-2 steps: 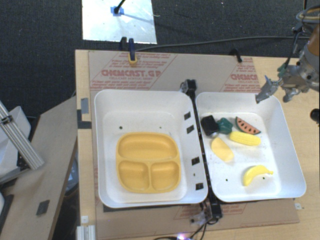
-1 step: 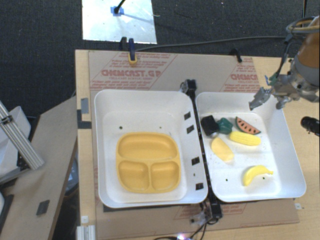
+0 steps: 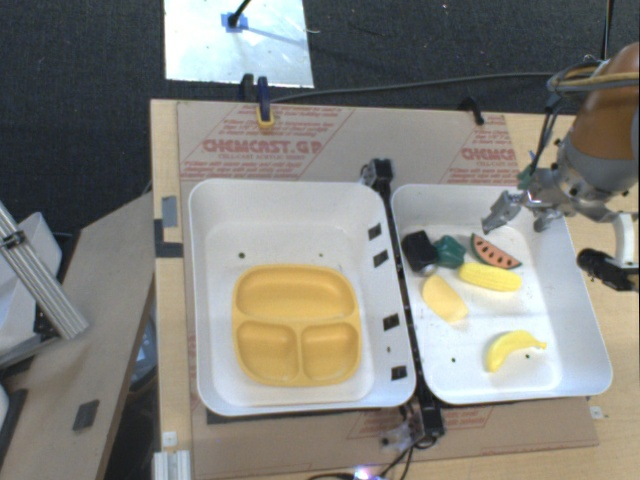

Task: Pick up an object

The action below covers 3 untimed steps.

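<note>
- Two shallow white bins (image 3: 300, 200) side by side on tabletop.
- Toy food heaped in right one: red watermelon slice (image 3: 497, 252), yellow corn cob (image 3: 489, 277), yellow banana (image 3: 513, 349).
- Silver tool (image 3: 520, 208) open, hovering above watermelon, holding nothing, ready to drop.

Yellow divided tray (image 3: 296, 325) sits in the white left bin (image 3: 215, 268). In the white right bin (image 3: 580, 338): yellow banana (image 3: 512, 349), yellow corn (image 3: 489, 277), red watermelon slice (image 3: 495, 252), a black piece (image 3: 417, 249).

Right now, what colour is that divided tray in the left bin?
Yellow. The divided tray shows best in the camera view.
</note>
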Motion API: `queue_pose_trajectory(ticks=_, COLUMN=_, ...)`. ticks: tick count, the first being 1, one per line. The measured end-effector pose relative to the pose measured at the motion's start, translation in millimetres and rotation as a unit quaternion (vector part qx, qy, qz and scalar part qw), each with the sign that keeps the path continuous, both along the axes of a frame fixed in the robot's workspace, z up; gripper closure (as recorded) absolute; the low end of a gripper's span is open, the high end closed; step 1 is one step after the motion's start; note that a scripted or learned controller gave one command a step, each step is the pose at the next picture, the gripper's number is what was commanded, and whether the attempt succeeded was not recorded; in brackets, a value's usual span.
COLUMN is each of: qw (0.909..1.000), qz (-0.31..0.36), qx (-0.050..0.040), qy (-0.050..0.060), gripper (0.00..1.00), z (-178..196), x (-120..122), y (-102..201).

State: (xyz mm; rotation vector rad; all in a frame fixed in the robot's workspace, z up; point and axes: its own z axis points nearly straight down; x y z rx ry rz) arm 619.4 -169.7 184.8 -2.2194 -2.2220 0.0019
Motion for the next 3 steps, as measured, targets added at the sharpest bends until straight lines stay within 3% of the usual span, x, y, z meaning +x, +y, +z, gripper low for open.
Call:
queue_pose_trajectory(ticks=1, qw=1.0, qz=-0.001, qx=0.0, qy=0.0, gripper=0.0, z=-43, x=3, y=-4)
queue_pose_trajectory(ticks=2, qw=1.0, qz=0.0, qx=-0.0011, qy=-0.004, gripper=1.0, z=-29, x=5, y=-4)
queue_pose_trajectory(ticks=3, qw=1.0, qz=-0.001, qx=-0.001, qy=-0.004, gripper=1.0, z=16, x=5, y=-10)
